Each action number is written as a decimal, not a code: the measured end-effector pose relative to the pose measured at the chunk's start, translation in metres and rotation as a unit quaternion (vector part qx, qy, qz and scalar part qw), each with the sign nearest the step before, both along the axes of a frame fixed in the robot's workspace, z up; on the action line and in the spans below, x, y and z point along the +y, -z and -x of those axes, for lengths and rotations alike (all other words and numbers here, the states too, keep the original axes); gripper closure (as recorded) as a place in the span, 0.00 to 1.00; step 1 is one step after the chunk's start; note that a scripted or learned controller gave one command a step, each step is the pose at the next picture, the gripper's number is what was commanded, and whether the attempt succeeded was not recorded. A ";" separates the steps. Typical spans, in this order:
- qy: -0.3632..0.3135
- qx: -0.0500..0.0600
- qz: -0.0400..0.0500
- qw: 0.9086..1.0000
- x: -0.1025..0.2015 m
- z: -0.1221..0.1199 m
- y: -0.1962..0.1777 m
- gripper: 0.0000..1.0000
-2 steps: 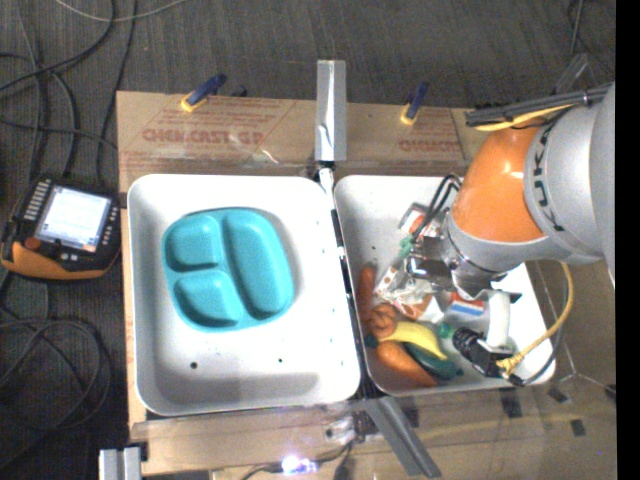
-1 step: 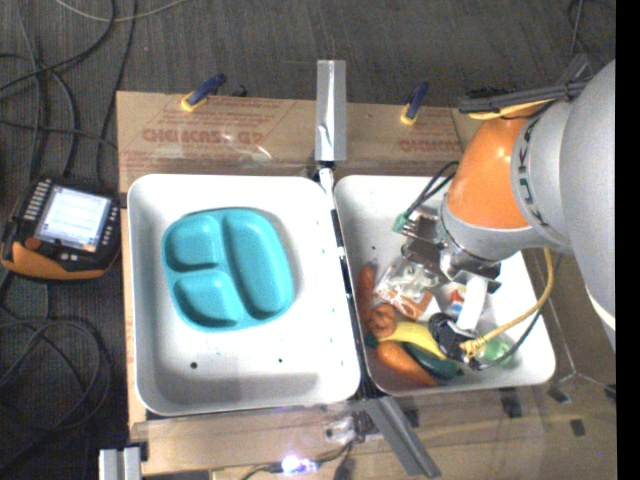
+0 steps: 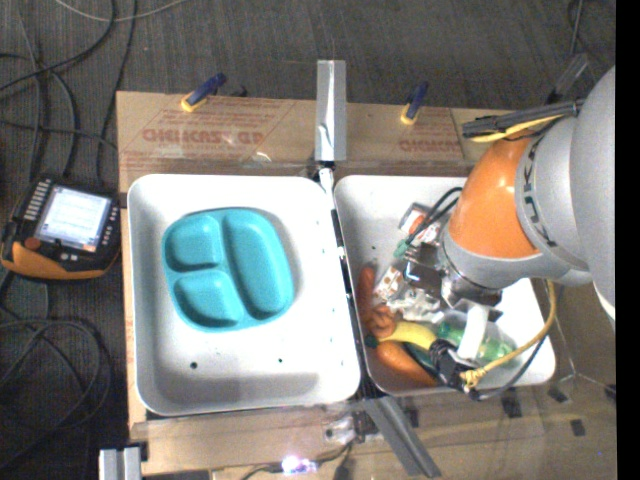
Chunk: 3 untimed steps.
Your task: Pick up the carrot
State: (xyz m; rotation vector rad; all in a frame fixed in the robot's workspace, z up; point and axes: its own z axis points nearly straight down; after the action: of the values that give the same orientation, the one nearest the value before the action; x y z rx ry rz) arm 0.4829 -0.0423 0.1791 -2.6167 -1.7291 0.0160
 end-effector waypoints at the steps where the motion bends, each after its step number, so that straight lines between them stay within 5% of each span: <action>1: -0.073 0.000 -0.001 0.997 0.004 0.000 0.000 1.00; 2: 0.010 -0.001 0.000 1.000 0.028 -0.001 0.000 1.00; 3: -0.038 0.000 0.000 0.999 0.007 0.000 0.000 1.00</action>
State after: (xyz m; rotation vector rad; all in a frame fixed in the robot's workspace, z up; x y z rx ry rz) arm 0.4829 -0.0356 0.1795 -2.5496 -1.8280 0.0163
